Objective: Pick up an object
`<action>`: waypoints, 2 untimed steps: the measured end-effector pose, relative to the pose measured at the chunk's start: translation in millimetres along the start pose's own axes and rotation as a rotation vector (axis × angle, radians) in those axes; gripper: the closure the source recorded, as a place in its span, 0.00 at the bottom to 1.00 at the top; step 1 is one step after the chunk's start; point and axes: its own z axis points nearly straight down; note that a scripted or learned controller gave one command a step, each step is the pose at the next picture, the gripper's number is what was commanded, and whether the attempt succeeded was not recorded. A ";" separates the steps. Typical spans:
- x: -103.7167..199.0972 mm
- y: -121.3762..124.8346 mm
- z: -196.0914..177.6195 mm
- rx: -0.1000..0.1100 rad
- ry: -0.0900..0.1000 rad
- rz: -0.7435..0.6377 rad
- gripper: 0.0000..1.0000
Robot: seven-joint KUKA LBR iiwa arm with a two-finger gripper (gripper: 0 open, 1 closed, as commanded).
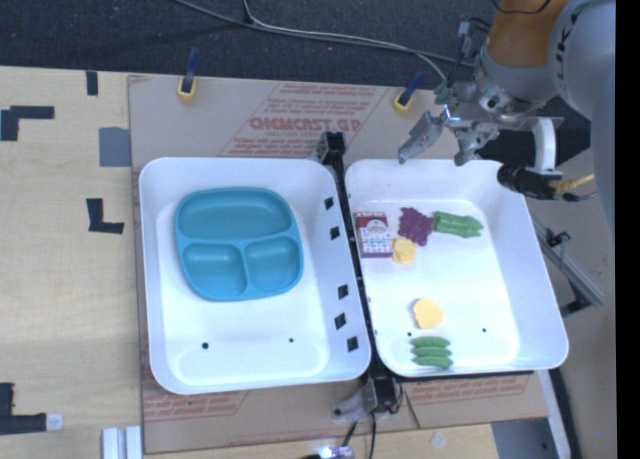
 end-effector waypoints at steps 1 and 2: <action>0.3 1.7 -7.2 -0.011 -0.001 -0.002 0.00; 9.0 7.5 45.7 -0.007 -0.001 -0.003 0.00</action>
